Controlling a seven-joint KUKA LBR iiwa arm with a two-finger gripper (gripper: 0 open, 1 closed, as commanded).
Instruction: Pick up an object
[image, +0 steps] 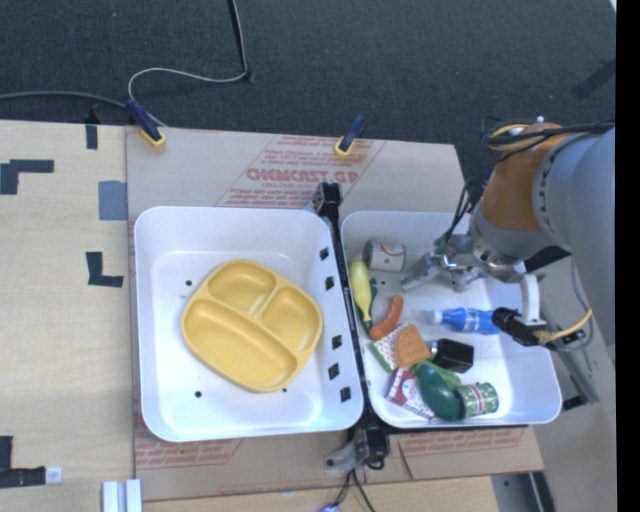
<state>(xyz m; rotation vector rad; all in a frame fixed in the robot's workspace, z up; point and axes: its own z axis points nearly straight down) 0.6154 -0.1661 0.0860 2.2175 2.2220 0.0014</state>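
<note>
1. Leftmost, the worktop (60, 300) is bare wood with a few dark tape marks, and a cardboard sheet (290, 175) lies under both bins.
2. The left bin (160, 400) holds one thing, a yellow divided plate (253, 322), lying flat near its middle and well apart from the arm.
3. Just past the divider, the right bin (530, 400) is crowded: a yellow banana-like piece (360, 285) lies along its left wall, an orange sausage shape (386, 316) beside it, and a small grey-white cup-like item (385, 256) above them.
4. Lower down, a tan cracker-like piece (411, 346), a dark green rounded object (437, 390) and a green-labelled can (478, 398) touch or overlap one another; a small black block (455, 353) and a blue bottle (465, 320) lie just right of them.
5. The hand (440, 268) sits over the upper part of the right bin, near the cup-like item; whether it is released or clenched cannot be told, and nothing visibly sits in it.
6. Likely risks: the pile is tight, so a descent could land between two items and pinch neither, or nudge a neighbour; rounded pieces such as the bottle may roll away.
</note>
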